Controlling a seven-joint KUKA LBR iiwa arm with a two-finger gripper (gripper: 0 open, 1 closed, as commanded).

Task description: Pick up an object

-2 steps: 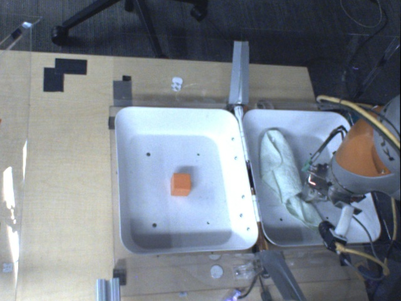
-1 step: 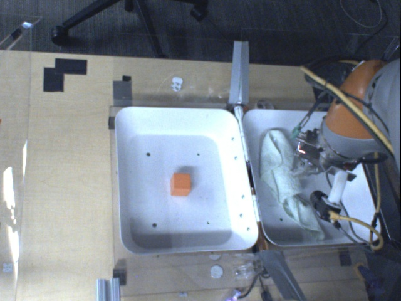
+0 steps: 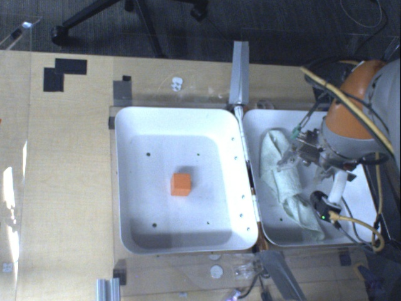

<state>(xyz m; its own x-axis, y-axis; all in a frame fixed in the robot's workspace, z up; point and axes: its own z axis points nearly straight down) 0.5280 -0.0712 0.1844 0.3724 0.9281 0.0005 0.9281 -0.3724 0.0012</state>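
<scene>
overhead, camera view:
desk: pale wood, carrying two white bins side by side.
left bin: holds an orange cube near its middle, lying free.
right bin: holds a crumpled white cloth along its left side.
hand: low over the cloth's upper part; finger spread: cannot tell.
arm: grey, orange band, entering from the right.

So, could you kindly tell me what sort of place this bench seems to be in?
Most likely a robotics lab or test cell. A pale wooden bench carries two white bins, one holding an orange cube, with a cabled arm over the other. An office chair base stands on dark carpet behind.
</scene>
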